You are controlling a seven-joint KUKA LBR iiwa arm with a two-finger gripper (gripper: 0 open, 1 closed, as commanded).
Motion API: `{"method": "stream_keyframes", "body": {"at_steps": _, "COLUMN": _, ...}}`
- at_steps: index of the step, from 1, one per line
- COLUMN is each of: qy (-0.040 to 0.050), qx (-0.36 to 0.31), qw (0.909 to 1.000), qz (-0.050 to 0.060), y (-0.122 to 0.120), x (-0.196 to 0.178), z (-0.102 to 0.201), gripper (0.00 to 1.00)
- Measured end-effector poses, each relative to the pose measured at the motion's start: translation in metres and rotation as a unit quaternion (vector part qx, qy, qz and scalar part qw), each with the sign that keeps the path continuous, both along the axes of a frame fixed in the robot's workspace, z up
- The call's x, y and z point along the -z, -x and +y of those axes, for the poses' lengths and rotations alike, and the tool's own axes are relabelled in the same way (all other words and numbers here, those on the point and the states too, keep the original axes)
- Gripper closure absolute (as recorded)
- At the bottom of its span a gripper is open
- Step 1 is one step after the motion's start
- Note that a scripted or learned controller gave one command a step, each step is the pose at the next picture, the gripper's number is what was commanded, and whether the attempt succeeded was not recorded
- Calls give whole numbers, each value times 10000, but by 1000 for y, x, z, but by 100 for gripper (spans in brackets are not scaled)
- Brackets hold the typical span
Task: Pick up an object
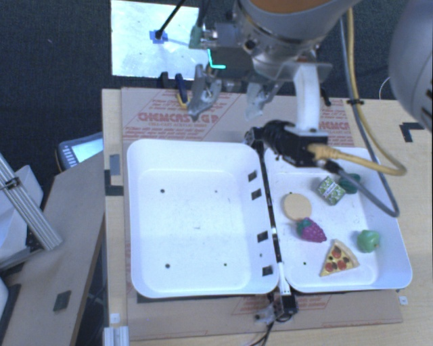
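While the arm (298, 13) hangs high over the far edge of the bench, its gripper (226, 98) sits above the back rim of the left bin (145, 152), well apart from anything it could pick up. The two metal fingers (201, 94) stand spread with a clear gap between them, and nothing is held in that gap. Every candidate object lies in the right bin (396, 270), probably gathered there so a grasp can lift one out. They are a green and white box (330, 189), a tan round cookie (296, 206), a purple grape bunch (312, 231), a pizza slice (337, 259) and a small green piece (368, 239); the grapes touch the cookie's near edge, the rest lie apart. A black fixture (287, 143) with a yellow cable (352, 159) overhangs the right bin's back corner. Under the bins lies a brown board (162, 116) printed in red; the lettering looks like "CHEMCAST GP", though part is covered. The box's label is too small to read.
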State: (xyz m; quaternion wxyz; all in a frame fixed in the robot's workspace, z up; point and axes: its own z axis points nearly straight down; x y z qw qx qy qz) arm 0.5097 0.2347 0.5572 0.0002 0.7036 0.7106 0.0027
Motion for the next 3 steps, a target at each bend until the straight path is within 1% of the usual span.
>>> {"method": "stream_keyframes", "body": {"at_steps": 1, "qy": -7, "qx": -10, "qw": 10000, "qz": -11, "y": 0, "x": -11, "z": 0, "gripper": 100}}
{"method": "stream_keyframes", "body": {"at_steps": 2, "qy": -5, "qx": -14, "qw": 10000, "qz": -7, "y": 0, "x": -11, "z": 0, "gripper": 0}}
{"method": "stream_keyframes", "body": {"at_steps": 3, "qy": -11, "qx": -24, "qw": 10000, "qz": -19, "y": -1, "x": -23, "z": 0, "gripper": 100}}
